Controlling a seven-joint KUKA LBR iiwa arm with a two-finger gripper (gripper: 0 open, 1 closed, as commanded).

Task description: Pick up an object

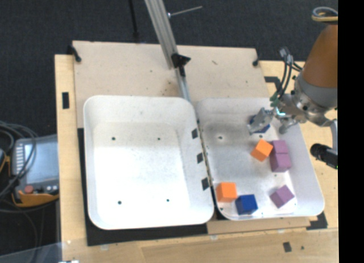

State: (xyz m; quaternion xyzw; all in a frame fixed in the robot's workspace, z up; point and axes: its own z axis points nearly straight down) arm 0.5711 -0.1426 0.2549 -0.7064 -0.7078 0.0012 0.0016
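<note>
left bin (142, 165): white, shallow, sits on the bench's left half, a few dark specks on its floor.
pole (161, 23): aluminium extrusion, slants from the top edge down to the seam between the two bins.
right bin (227, 125): white, butts against left bin along the seam, holds all the blocks.
orange block A (227, 191): near front-left corner of right bin, just beside the blue one.
blue block (246, 204): at front rim of right bin, just right of orange block A.
orange block B (262, 150): mid right bin, tilted, touching or nearly touching the tall purple block; just below the gripper.
tall purple block (280, 155): right of orange block B, looks like two stacked cubes or one long piece, can't tell which.
small purple block (281, 196): front-right of right bin, rotated, apart from the others.
gripper (260, 122): over the back half of right bin, above orange block B; finger state unreadable, can't tell; nothing visibly between them.
arm (318, 69): enters from the right, orange band above grey wrist.
</note>
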